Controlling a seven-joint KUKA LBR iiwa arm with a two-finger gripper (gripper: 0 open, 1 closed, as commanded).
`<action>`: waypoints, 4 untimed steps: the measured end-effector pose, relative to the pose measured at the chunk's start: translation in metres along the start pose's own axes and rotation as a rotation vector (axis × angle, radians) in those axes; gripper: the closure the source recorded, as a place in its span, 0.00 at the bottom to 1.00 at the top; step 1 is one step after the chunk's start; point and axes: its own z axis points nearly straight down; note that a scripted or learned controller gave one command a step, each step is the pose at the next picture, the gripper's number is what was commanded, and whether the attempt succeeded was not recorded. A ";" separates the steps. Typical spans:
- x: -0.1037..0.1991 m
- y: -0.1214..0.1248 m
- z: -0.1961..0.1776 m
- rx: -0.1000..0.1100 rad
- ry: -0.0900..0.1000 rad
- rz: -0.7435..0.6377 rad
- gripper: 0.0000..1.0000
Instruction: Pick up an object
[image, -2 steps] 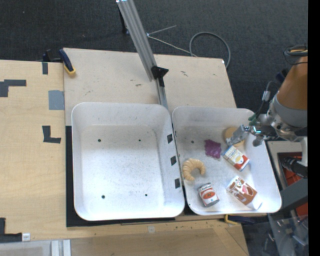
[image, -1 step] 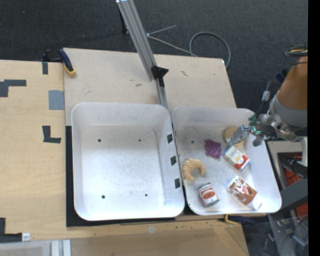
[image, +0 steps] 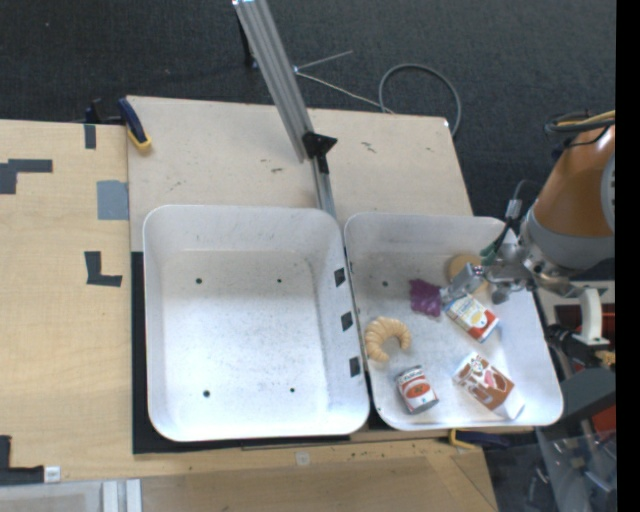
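Over right bin (image: 520, 240) | jaws state unclear, partly hiding tan object (image: 461, 266) | croissant (image: 386, 337) nearby

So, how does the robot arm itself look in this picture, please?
The arm is a rounded body, orange on top with a grey section beneath. Its gripper is small, of grey and silver metal with dark parts. A thin green cable runs beside the wrist.

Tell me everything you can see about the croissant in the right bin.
The croissant is a tan, crescent-shaped piece, glossy like a plastic toy, with ridged segments along its curve. It lies flat on the floor of the right bin, near the bin's left wall, its open side facing lower right. Nothing touches it: the purple item sits up and right, the can below.
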 end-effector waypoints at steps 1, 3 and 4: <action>0.005 -0.007 0.047 0.001 0.001 0.000 0.00; 0.003 -0.005 0.076 -0.013 -0.007 0.001 1.00; -0.002 -0.005 0.013 -0.010 -0.002 0.000 1.00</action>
